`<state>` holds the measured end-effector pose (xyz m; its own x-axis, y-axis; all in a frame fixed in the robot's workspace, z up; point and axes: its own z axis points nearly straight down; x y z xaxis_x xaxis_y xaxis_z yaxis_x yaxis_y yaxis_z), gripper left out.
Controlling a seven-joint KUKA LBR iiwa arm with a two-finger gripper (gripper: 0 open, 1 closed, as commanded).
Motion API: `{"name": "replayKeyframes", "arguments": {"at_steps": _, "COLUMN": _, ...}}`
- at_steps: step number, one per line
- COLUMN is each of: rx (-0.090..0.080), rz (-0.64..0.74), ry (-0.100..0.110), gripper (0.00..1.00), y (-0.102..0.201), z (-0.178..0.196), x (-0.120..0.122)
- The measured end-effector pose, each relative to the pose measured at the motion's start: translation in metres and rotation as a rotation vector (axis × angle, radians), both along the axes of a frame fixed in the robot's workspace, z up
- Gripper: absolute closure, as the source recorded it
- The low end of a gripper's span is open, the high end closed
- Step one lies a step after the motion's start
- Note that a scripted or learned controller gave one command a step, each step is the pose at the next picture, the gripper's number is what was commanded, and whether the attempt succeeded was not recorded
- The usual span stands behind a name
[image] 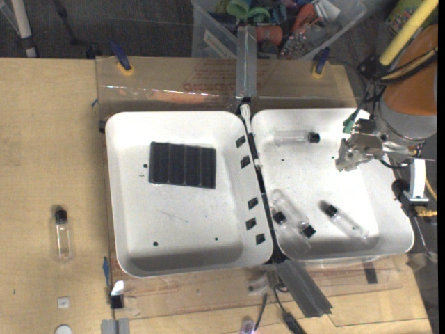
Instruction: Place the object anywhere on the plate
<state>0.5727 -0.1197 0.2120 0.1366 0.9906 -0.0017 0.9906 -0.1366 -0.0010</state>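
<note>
Over the right bin the gripper hovers, whether open or clenched I cannot tell, while clear vials lie on that bin's floor and the dark plate in the left bin carries nothing, so the placing is not yet done.

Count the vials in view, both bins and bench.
5. Right bin: one vial near the back, two by the divider at front, one front centre. One lies on the bench left of the bins. More may be hidden under the arm.
</note>
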Motion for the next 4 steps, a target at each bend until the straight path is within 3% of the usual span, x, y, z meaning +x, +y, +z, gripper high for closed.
{"name": "replayKeyframes", "arguments": {"at_steps": 1, "rx": 0.000, "rz": 0.032, "ry": -0.003, "gripper": 1.00, "y": -0.073, "z": 0.141, "x": 0.014}}
{"name": "replayKeyframes", "arguments": {"at_steps": 2, "rx": 0.000, "rz": -0.454, "ry": -0.003, "gripper": 1.00, "y": -0.087, "z": 0.223, "x": -0.037}}
{"name": "replayKeyframes", "arguments": {"at_steps": 3, "rx": 0.001, "rz": -0.747, "ry": 0.003, "gripper": 1.00, "y": -0.068, "z": 0.223, "x": -0.071}}
{"name": "replayKeyframes", "arguments": {"at_steps": 4, "rx": 0.000, "rz": -1.101, "ry": -0.001, "gripper": 1.00, "y": -0.086, "z": 0.222, "x": -0.075}}
